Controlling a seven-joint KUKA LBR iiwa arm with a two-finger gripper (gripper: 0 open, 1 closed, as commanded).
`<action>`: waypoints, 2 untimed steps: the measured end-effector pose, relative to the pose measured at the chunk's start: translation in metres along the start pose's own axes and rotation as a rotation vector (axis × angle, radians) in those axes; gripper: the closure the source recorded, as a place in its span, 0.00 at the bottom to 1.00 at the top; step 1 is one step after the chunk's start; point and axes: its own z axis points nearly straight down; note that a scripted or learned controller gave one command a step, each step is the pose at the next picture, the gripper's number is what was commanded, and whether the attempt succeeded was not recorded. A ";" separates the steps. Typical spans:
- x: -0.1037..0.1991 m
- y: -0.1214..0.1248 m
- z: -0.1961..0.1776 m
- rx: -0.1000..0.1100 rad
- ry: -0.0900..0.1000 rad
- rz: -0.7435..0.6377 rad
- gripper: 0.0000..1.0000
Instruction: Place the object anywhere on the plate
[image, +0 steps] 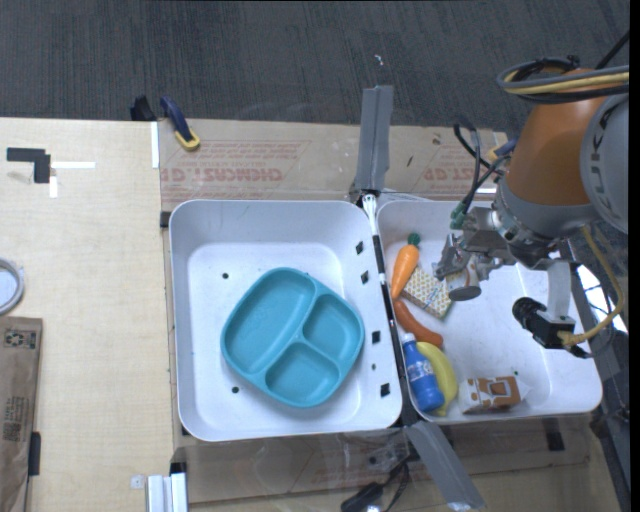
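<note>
Tabletop (80, 300): pale wood grain, with a brown paper piece (18, 390) cut off at the left edge
Left bin (185, 330): shallow white plastic with rounded corners, holding the plate (292, 338)
Plate: smooth turquoise plastic, rounded, split into three compartments, lying tilted in the bin
Right bin (560, 385): white, its far right part hidden under the arm (565, 150)
Arm: grey with an orange band, cut off at the right edge
Jaws (462, 272): dark metal, low over the far part of the right bin; cannot tell whether they are open or closed
Patterned block (427, 292): flat, speckled, just left of the jaws, touching the carrot (404, 267)
Carrot: orange, tapered, by the left wall
Near left corner: blue bottle (420, 372) beside a yellow banana (441, 368), partly overlapping; a reddish curved piece (415, 322) above them
Small brown item (493, 394): boxy, printed, too small to identify
</note>
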 end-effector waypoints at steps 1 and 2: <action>0.101 -0.017 -0.014 -0.002 0.001 -0.281 1.00; 0.125 -0.011 -0.115 -0.003 0.000 -0.262 1.00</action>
